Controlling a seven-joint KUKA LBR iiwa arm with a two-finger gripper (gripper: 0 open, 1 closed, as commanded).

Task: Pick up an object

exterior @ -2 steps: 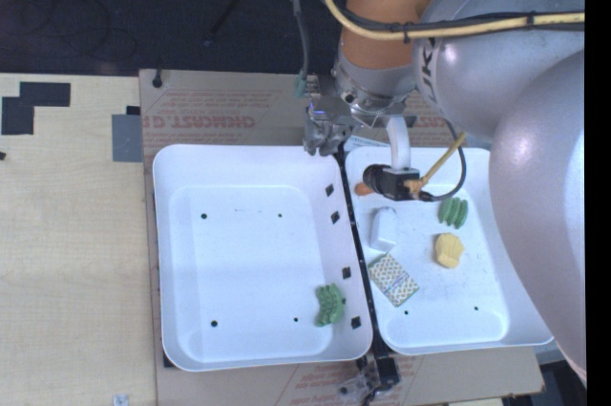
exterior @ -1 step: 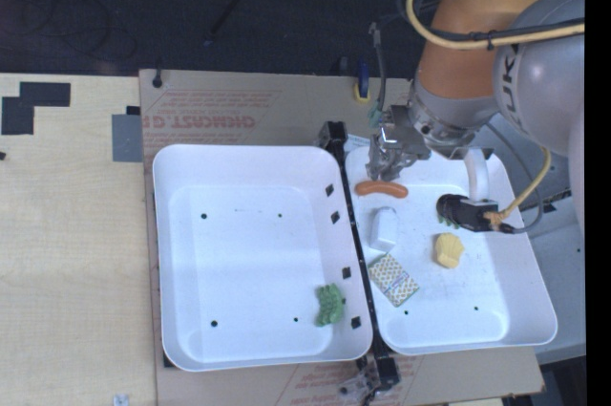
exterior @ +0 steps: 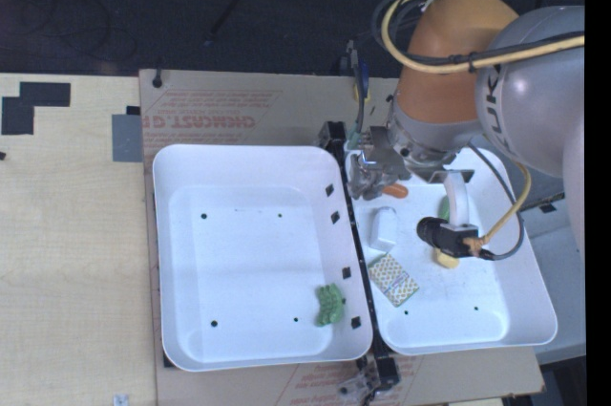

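1. The loose things lie scattered and apart, which leaves each one open to a grasp from above. In the right bin (exterior: 482, 318) we see a small orange piece (exterior: 397, 192), a white block (exterior: 384, 227) below it, and a checkered packet (exterior: 393, 281) nearer the front wall.
2. In the left bin (exterior: 248, 251) a green lump (exterior: 330, 304) sits alone, close to the wall shared with the other bin.
3. We judge the orange piece or the white block to be the likeliest object to pick. The gripper (exterior: 366, 171) hangs over the right bin's back left corner, just beside the orange piece and near the block.
4. We see nothing held in the gripper. We cannot tell whether it is spread or closed, because the wrist hides its tip from this slanted view.
5. The arm (exterior: 535, 89) reaches in from the right. Its orange band (exterior: 458, 41) bulks over the back of the right bin, and the wrist points downward toward the dividing wall.
6. That wall stands close to the gripper, so we think a descent here risks clipping the rim.
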